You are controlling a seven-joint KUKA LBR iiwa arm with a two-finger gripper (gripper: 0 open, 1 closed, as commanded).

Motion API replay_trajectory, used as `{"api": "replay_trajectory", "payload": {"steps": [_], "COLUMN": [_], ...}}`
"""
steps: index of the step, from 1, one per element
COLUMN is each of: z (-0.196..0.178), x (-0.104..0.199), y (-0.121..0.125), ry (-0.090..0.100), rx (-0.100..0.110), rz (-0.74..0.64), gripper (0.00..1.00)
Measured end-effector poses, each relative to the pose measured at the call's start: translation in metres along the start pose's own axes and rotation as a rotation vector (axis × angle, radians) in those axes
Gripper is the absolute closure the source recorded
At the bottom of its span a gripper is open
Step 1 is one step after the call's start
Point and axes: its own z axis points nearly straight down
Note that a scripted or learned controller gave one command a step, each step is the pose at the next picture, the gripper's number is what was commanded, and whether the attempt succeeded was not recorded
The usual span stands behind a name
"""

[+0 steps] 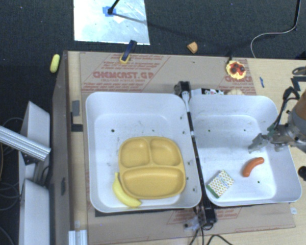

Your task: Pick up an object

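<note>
An orange sausage (253,166) lies in the right bin (229,111), toward its right side. A small green-and-white checked packet (220,183) rests near that bin's front edge, left of the sausage. My gripper (261,142) hangs over the right bin's right side, just above and behind the sausage and apart from it. Nothing shows in its grasp. In the left bin (137,108) sit a yellow divided plate (152,166) and a yellow banana (123,193) at the plate's front left corner.
The arm (302,119) comes in over the right bin's right rim. A black divider (192,137) runs between the bins. Small toys (236,69) lie on the cardboard behind the bins. A grey rail (18,139) juts out at the left.
</note>
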Motion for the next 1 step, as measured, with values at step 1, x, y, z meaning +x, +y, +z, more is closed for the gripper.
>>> {"api": "replay_trajectory", "payload": {"steps": [1], "z": [0.0608], "x": [0.0271], "y": [-0.0218], "ry": [0.001], "rx": [0.001], "rz": [0.0], "gripper": [0.0]}}
